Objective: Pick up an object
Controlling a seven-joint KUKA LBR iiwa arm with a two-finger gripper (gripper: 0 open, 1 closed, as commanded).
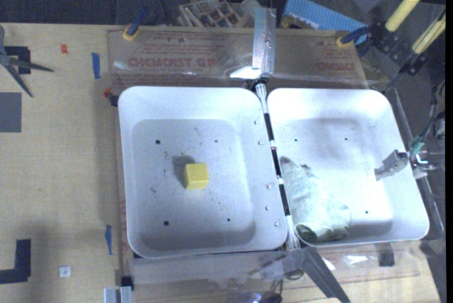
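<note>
A small yellow block [197, 176] lies near the middle of the left bin [141, 110], alone, with free floor on all sides. In the right bin [368, 110] a rolled pale cloth [311, 204] lies along the left wall, its lower end close to the bottom left corner. The tool [393, 164] is seen at the right edge of the right bin, low over the rim, well apart from both things. It is small and blurred there, so I cannot tell its state.

Several things can go wrong from here, in my judgement. The tool is far from both things, so any pick needs a long reach across the bin, and a small error in aim is enough to miss. The block is small and has hard flat sides; if the tool comes down a little off centre, it can push the block away or tip it, and the block slides on the smooth white floor. The cloth is soft and lies against the wall between the two bins. A descent there can hit that wall or the rim, or catch only a loose fold that slips out when the arm lifts. The cloth can also unroll and hang, and drag over the wall. The tool is also near the right rim now, so a move sideways at this height can strike it.
</note>
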